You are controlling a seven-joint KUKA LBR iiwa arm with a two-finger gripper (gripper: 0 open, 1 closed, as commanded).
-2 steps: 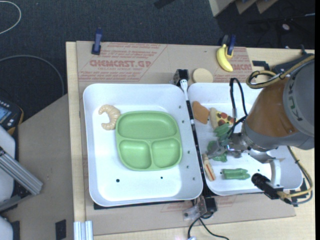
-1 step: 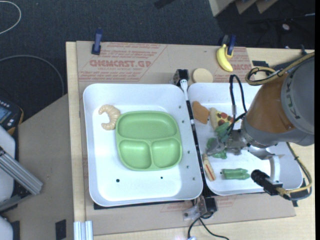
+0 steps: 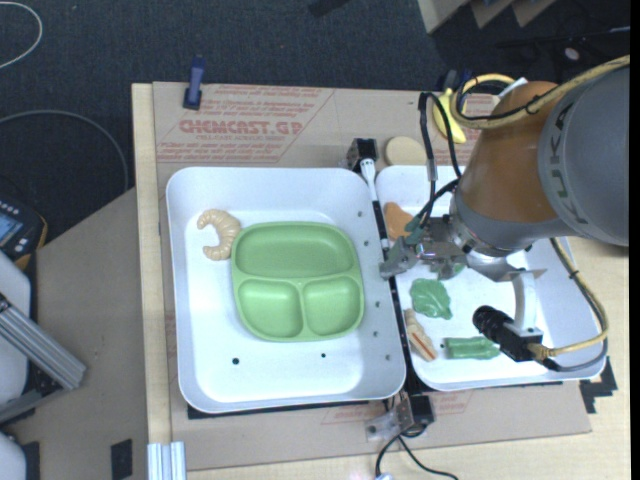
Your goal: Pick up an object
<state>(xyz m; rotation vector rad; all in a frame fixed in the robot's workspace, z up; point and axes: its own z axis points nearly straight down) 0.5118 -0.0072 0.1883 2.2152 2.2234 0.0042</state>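
Note:
My gripper (image 3: 420, 251) hangs low over the left part of the right bin (image 3: 560, 313), under the grey arm with its orange band. Just below it lies a green leafy piece (image 3: 432, 297). A green pod-like piece (image 3: 470, 347) rests near the bin's front, and a small tan-orange stick (image 3: 420, 335) lies by the bin's left wall. An orange piece (image 3: 398, 217) shows at the bin's back left, partly hidden by the wrist. In the left bin (image 3: 200, 298) sit a green divided plate (image 3: 298, 279) and a tan croissant (image 3: 219, 231).
Cables and a black connector (image 3: 505, 333) trail from the wrist across the right bin. The arm's body covers the bin's back half. A beige round object (image 3: 404, 150) sits on the bench behind the bins. A black clip (image 3: 362, 154) marks the gap between the bins.

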